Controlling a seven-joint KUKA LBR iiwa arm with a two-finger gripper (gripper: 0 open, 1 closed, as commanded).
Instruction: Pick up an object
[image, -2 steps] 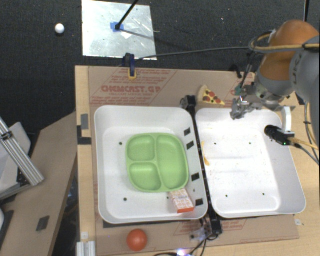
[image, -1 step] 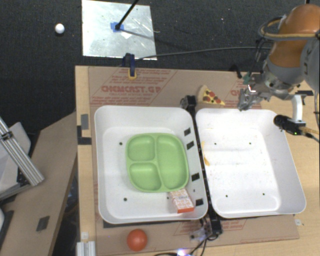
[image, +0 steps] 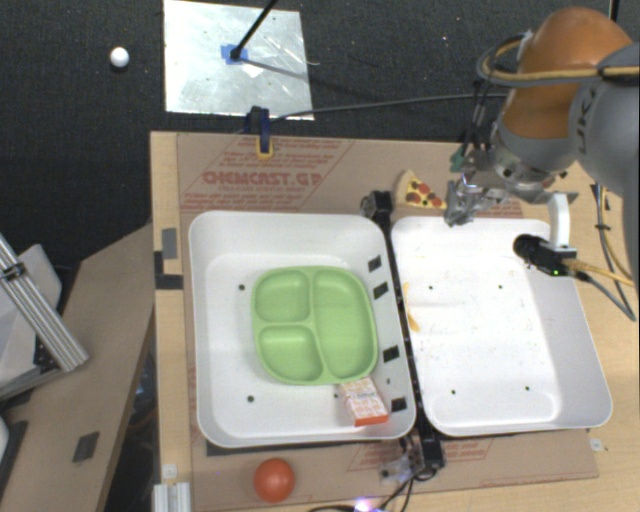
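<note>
Small red-and-white box (image: 362, 403) lay low in the left bin (image: 215, 420), likely light, stiff, graspable across short sides; gripper (image: 459, 212) upper right, finger state unclear.

green tray (image: 315, 324) in left bin, carton (image: 362, 402) beside

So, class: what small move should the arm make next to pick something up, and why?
Probably swing the tool left and down toward the small box in the left bin. The tool sits at the right bin's far edge, away from any object.
</note>
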